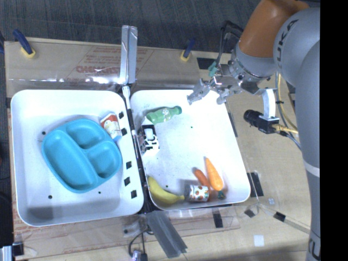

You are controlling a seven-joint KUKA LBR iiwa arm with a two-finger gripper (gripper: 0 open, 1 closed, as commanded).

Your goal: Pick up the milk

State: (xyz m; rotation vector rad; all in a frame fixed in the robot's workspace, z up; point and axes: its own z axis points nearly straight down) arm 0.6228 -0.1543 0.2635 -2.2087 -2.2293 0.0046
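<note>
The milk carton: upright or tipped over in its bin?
Probably tipped over. The milk carton looks to lie on its side in the right bin, against the left wall, apart from the gripper.

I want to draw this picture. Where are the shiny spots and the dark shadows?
In the camera view, glare brightens the clear sheet behind the bins; a grey shadow lies in the left bin at its near corner; the gripper looks slightly blurred.

We're seeing the right bin [231, 140] w/ open floor thru its middle. Milk [149, 138] is sitting tight vs the left wall, green bottle [162, 114] just above it, banana [164, 192] below. Carrots [209, 175] and a can [199, 192] are crowding the near right corner.
</note>
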